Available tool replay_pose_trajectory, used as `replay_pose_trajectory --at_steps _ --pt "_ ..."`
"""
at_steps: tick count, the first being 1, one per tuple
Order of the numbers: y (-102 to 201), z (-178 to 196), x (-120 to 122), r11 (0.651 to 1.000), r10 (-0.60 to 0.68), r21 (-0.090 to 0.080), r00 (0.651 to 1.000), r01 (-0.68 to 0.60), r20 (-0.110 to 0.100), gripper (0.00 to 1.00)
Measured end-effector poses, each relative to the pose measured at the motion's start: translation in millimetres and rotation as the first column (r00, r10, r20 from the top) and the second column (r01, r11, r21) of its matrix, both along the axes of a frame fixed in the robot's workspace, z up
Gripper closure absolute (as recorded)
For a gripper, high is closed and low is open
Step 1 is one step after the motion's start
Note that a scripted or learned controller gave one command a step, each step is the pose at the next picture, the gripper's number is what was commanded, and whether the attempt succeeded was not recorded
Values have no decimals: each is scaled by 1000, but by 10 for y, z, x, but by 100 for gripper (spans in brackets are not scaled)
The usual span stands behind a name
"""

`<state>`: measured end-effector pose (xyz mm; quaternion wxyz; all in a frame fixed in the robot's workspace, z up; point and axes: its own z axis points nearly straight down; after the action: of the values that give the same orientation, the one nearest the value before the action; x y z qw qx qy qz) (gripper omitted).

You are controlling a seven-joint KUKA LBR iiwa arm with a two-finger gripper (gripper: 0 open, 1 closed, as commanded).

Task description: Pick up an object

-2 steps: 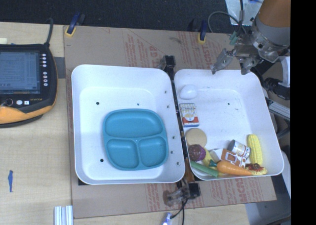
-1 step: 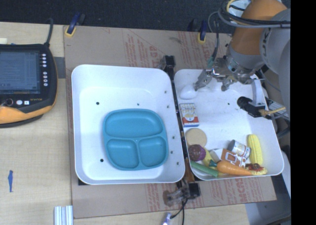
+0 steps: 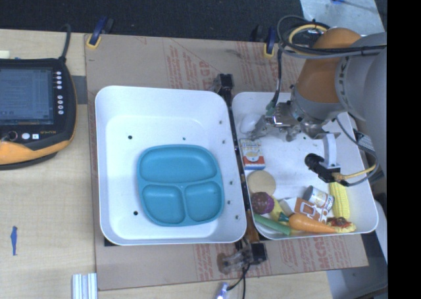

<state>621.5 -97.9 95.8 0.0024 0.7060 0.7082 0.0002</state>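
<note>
My gripper [image 3: 277, 127] hangs over the back part of the right bin [image 3: 368, 186], under the grey arm with its orange band [image 3: 322, 81]. Its two metal fingers stand apart, open, with only bare bin floor between them. A small red, white and blue carton [image 3: 252, 155] lies just in front of the left finger, by the bin's left wall. Nearer the front lie a beige round piece [image 3: 261, 181], a purple round fruit [image 3: 262, 202], a small can [image 3: 317, 202], a yellow corn cob [image 3: 339, 200], a carrot [image 3: 313, 225] and a green vegetable [image 3: 270, 225].
The left bin [image 3: 115, 120] holds a blue divided plate [image 3: 179, 183]. A black fitting with a yellow cable [image 3: 323, 168] hangs from the arm over the right bin. A teach pendant [image 3: 33, 110] lies on the bench at far left.
</note>
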Motion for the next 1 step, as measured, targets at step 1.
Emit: replay_pose_trajectory --at_steps 1 --pt "36 4 -241 1000 -1 -1 1000 1 4 0"
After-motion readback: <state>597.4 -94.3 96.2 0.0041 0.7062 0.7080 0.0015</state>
